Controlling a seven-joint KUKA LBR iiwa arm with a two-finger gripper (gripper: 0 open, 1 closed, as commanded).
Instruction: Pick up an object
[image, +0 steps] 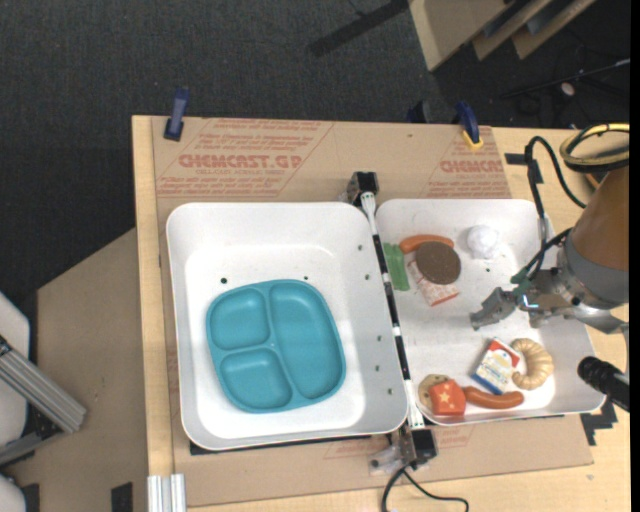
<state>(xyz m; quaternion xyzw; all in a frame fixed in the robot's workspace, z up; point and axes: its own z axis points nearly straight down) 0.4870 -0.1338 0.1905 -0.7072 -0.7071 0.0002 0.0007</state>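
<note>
Dark carpet is seen around a table (250, 150) topped with brown cardboard printed in red lettering, and blue clamps are fixed at its far edge. Two shallow white bins are set side by side on it, joined along a black strip in the middle. A teal divided plate (275, 344) with three compartments is laid in the left bin (200, 230), toward its near left part. Several small things are scattered in the right bin (430, 212): a brown round disc (438, 264) is placed just near of an orange sausage-shaped piece (424, 242), with a green strip (397, 268) beside them at the left wall and a red-and-white packet (438, 291) touching the disc on its near side. A white ball (483, 239) is seen at the far right. Toward the near edge, a blue-and-white carton (495, 366) is found leaning against a tan pretzel-like ring (533, 362), and a red toy (447, 397) and a long red sausage (492, 399) are laid just near of them, touching each other. The arm is brought in from the right, and its gripper (497, 305) is held low over the bare middle of the right bin, apart from every object. The fingers are seen slightly spread, with nothing pinched between them
</note>
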